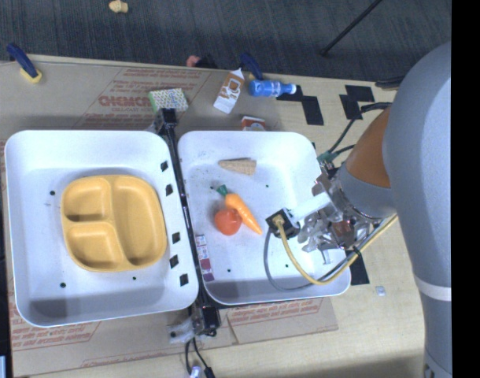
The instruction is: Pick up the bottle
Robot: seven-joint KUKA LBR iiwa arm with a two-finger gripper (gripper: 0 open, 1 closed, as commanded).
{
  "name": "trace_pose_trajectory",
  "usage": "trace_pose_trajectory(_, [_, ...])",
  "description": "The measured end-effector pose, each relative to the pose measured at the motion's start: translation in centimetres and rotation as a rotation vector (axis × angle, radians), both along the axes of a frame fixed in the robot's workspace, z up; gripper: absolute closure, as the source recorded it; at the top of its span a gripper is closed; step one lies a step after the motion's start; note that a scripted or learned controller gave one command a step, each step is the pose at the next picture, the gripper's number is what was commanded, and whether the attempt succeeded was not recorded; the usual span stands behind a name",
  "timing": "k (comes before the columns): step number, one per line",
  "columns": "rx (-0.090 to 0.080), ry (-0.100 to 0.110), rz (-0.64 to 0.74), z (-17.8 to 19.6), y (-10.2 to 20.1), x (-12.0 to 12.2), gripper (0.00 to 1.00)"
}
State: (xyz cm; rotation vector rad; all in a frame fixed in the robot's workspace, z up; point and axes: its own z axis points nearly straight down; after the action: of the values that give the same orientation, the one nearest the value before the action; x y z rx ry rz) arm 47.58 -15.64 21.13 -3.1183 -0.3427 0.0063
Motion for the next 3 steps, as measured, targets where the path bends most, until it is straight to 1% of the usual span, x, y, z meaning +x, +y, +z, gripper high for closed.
trace_pose_trajectory(3, [0.012, 0.01, 0.026, 2.9, 0.2, 0.1, 1.0])
